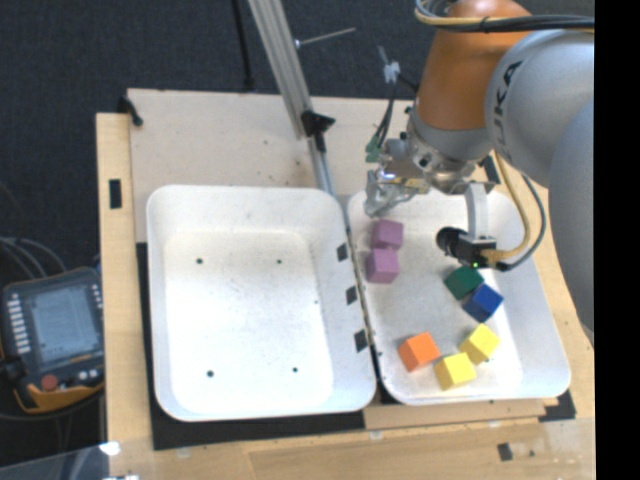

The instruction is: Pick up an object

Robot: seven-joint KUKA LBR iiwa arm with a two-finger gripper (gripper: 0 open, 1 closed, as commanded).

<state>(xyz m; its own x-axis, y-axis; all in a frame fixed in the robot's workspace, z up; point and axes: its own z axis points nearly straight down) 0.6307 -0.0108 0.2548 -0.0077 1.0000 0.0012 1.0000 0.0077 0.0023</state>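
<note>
My jaws [383,200], state I cannot tell, hang just above the purple cube [388,234]; it looks light and rigid, best pinched across opposite flat faces.

Arm [540,98] enters from 3 o'clock, filling the frame's upper right. Grey link runs in from the right edge toward 10 o'clock. Orange band [460,68] sits above the wrist, its rounded top pointing to 12 o'clock. Wrist is pitched downward, with cables looping off its right side toward 5 o'clock. Gripper [385,196] hangs below the wrist at its 7 o'clock side, pointing down. Metallic finger assembly is visible but too small and blurred to read its state.
</note>
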